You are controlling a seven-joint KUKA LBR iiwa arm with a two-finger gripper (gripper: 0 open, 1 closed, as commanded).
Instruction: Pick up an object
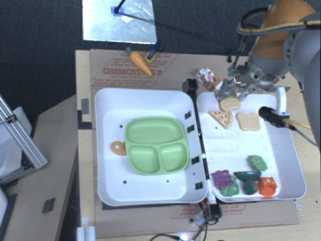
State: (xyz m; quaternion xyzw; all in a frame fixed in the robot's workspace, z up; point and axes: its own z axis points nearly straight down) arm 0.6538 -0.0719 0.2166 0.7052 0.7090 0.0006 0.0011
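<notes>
One grey arm hangs its claw over a tan cookie.

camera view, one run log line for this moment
gripper: over right bin's far end | round tan piece: at fingertips, lift unconfirmed | green tray: left bin

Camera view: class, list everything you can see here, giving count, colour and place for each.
Bins: 2, white, side by side on bench.
Tray: 1, green, left bin.
Pretzel: 1, orange, left of tray.
Bread pieces: 3, tan, right bin's far end.
Toy foods: about 5, purple, green, orange, right bin's near end.
Carrot: 1, orange, behind left bin.
Wrapped item: 1, red-white, behind bins.
Foil sheet: 1, silver, far side.
Arm: 1, grey and orange, right.
Gripper: 1, metal, over far bread.
</notes>
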